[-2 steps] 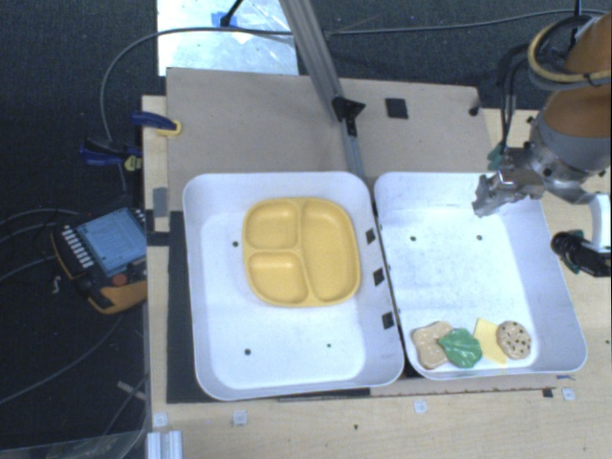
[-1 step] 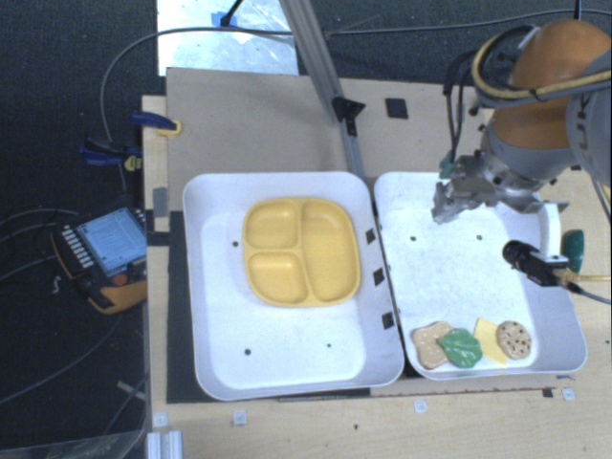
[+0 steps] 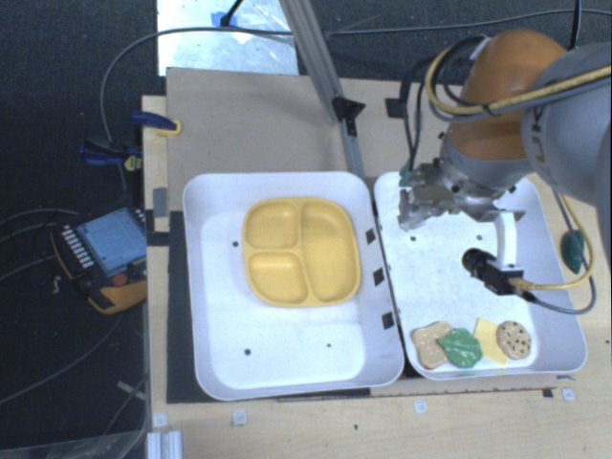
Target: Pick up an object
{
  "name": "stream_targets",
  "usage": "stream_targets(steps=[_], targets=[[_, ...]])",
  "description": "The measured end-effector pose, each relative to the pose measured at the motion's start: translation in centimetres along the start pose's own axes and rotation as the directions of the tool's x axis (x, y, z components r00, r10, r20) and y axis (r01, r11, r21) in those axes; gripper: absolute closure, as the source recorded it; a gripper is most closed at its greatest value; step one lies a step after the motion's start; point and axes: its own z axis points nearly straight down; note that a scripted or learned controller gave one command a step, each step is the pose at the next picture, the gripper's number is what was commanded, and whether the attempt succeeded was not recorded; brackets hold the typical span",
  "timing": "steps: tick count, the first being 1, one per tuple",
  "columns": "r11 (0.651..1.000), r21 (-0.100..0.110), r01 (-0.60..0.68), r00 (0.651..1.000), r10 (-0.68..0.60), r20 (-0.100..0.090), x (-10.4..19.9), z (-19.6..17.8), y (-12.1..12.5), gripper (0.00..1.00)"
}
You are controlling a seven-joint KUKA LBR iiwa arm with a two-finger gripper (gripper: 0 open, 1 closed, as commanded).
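Nearest edge: tan bench (image 3: 287,419), flat and matte, with small white tags along its front. On it sit two shallow white bins with rounded corners and smooth plastic walls. Left bin (image 3: 215,352) holds a yellow three-compartment plate (image 3: 301,251), glossy, rounded-square, sitting toward the far half of the bin. Right bin (image 3: 569,352) has a speckled floor; the pickable objects cluster in its near corner: a toast-shaped piece (image 3: 429,344), a green leafy piece (image 3: 462,347) overlapping the toast's right side, a yellow cheese wedge (image 3: 489,339) just behind the green piece, and a round chocolate-chip cookie (image 3: 514,338) touching the wedge's right edge. All four lie flat on the bin floor. A black cylindrical part (image 3: 486,270) hangs over the bin's middle, cabled. Gripper (image 3: 413,210) sits over the far-left part of the right bin, well apart from the food cluster; cannot tell the finger state, metal hardware blocks it. Behind: orange band on the grey arm (image 3: 507,75), yellow cabling looped around it. Far side: brown cardboard sheet (image 3: 249,113), slanted metal pole (image 3: 311,36), dark carpet (image 3: 67,65) with cables, blue handheld unit (image 3: 105,242) at left.
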Motion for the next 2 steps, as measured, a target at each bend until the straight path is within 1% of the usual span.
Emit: stream_targets(steps=[1,2], targets=[[1.000,0.000,0.001,1.000,-0.001,-0.001,4.9,-0.2,-1.1,1.00],[1.000,-0.002,0.000,1.000,0.000,-0.001,9.7,-0.3,-0.6,1.00]])
